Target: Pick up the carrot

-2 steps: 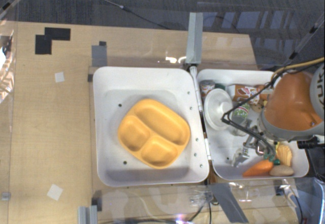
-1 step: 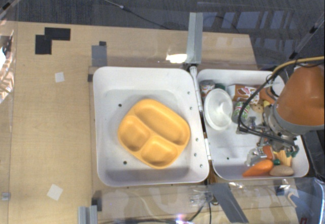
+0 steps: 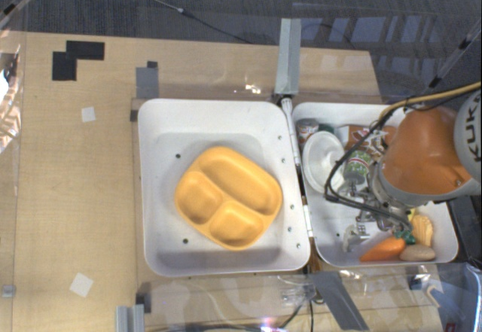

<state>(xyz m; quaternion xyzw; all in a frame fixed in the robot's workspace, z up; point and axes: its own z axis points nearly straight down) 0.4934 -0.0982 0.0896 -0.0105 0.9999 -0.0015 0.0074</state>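
One carrot [image 3: 382, 249], one yellow tray [image 3: 228, 196], two white bins [image 3: 151, 172] — side by side.

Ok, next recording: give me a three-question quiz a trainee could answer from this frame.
1. True or false: the carrot lies in the left bin.
2. What sits in the left bin? A) a yellow divided plate B) a white bowl C) a can
3. Fill in: the gripper hangs over the ___ bin, just left of the carrot.

Key: 1 false, it lies near the front edge of the right bin. 2 A. 3 right.
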